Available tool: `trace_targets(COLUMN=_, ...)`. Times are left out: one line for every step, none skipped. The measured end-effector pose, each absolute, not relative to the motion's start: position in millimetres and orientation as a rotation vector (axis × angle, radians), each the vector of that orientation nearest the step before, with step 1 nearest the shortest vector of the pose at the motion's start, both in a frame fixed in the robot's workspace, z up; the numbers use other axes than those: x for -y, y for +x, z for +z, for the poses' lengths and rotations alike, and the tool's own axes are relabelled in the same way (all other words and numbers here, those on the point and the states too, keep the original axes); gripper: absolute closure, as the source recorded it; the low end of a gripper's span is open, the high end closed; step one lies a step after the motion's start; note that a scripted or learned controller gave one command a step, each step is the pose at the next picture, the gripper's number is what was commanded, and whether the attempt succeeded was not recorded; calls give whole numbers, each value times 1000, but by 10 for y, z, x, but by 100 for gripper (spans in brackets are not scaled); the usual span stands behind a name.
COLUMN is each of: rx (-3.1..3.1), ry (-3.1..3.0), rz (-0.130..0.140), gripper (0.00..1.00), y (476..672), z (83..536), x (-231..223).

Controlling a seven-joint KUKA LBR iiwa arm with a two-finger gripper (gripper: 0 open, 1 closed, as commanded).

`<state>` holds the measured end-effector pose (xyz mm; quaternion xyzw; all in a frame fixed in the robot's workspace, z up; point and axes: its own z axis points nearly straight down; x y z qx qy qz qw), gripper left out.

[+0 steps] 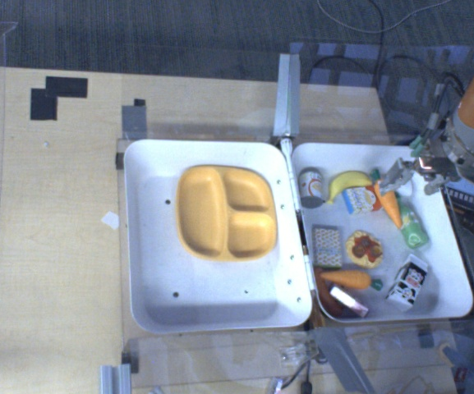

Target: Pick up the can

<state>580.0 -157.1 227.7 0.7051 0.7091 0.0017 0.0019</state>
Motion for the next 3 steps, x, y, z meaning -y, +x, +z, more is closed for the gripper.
trace_targets(rx=-2115, ry=2321, rz=5, gripper=0, y=6230, z=1421, x=1101)
trace_targets(rx=-1881, ry=2505, rz=6, gripper=0, y=6724, z=949, x=940)
trace_targets(rx=-1881, ry=2513, rz=-16, gripper=100, y=6690, z=1054, x=994)
